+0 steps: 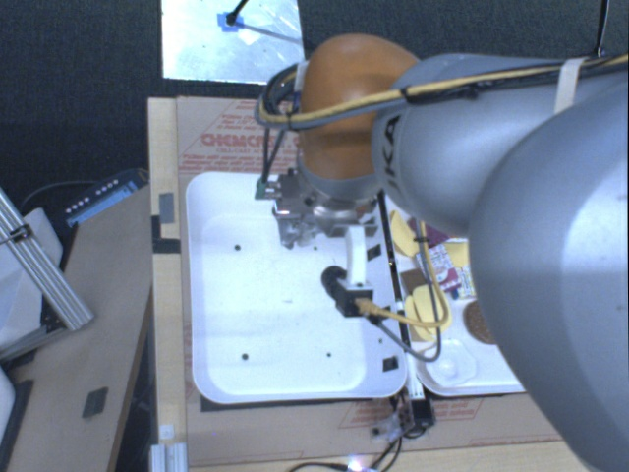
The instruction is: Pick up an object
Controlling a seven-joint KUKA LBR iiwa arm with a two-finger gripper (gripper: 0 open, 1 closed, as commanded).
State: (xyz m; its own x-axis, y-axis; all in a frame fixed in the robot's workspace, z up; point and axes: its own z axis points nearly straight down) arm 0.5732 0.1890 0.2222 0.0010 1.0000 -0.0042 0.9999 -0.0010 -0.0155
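two shallow white plastic bins are seen side by side on the brown cardboard-covered worktop [226, 131]. the left white bin [246, 342] is reached into by the big grey arm's gripper [300, 226]. whether the jaws are wide or narrow cannot be told. yellow and brown flat things [432, 298] are piled in the right white bin [472, 377], partly hidden under the arm.

Light even and fairly bright from my seat. Left white bin [256, 362] near blown out, little surface detail. Foil-like panel [231, 28] at top throws glare. Arm [531, 205] close to lens, soft, out of focus. Soft shadow beneath wrist. Dark backdrop grainy. Overall picture slightly blurred.
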